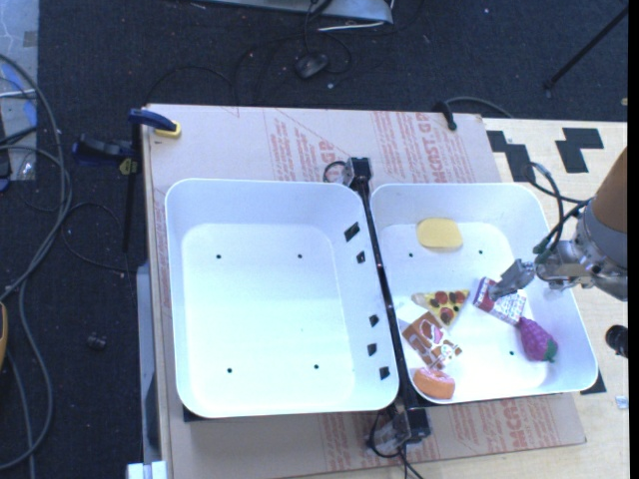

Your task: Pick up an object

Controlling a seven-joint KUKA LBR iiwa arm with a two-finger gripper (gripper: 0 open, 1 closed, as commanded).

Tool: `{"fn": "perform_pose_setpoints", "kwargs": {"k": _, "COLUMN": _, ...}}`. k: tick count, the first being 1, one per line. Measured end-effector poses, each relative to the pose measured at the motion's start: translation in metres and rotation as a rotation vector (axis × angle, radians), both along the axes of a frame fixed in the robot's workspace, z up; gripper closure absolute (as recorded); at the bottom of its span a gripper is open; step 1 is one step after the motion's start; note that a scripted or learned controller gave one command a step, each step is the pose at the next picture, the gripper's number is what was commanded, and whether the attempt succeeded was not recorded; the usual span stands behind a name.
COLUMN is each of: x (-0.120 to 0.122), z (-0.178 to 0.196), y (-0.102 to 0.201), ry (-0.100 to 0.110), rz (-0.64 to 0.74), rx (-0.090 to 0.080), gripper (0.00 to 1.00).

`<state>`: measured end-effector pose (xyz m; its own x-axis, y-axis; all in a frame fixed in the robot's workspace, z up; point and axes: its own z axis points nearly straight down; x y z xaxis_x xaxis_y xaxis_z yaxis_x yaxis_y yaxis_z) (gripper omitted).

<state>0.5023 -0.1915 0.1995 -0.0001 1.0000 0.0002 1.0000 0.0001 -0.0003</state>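
My gripper (517, 275) reaches in from the right over the right bin (519, 200). It hangs just above the upper right end of a small purple and white packet (501, 304), which lies on the bin floor. A purple grape bunch (537, 340) lies just right of and below the packet. To its left lie a pizza slice (443, 304), a patterned brown and white box (429, 341) and an orange wedge (434, 383). A yellow oval piece (439, 234) rests near the bin's back.
The left bin (262, 297) stands beside the right one, with a black divider strip (377, 287) between them. Both sit on a cardboard-covered bench (300, 143). A blue and yellow clamp (155, 123) grips the bench's back left corner.
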Motion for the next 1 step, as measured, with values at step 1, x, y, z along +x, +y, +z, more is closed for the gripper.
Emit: {"fn": "perform_pose_setpoints", "kwargs": {"k": 1, "x": 0.0664, "z": -0.0792, "y": -0.0102, "ry": 0.003, "rz": 0.002, "rx": 0.0, "gripper": 0.0}}
